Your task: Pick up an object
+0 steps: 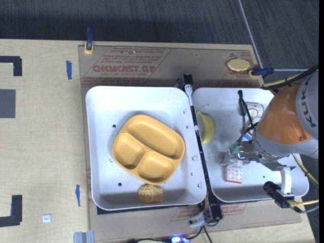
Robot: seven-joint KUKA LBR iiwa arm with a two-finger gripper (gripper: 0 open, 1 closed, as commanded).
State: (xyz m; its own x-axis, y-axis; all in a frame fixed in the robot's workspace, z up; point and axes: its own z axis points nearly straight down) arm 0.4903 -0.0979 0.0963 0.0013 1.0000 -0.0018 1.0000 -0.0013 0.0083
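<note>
Risk at this stage is a missed grasp: the small red-and-white packet (234, 172) lies flat on the floor of the right bin (298, 189), giving the fingers little to catch. The gripper (242, 153) sits directly over the packet's far end, at the wrist of the arm (283, 123); how far it is open cannot be told. The packet's long axis runs near to far. A banana (206, 127) lies just left, against the bin wall.

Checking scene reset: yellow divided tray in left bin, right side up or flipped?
Right side up. The yellow tray in the left bin shows three open compartments facing the camera.
</note>
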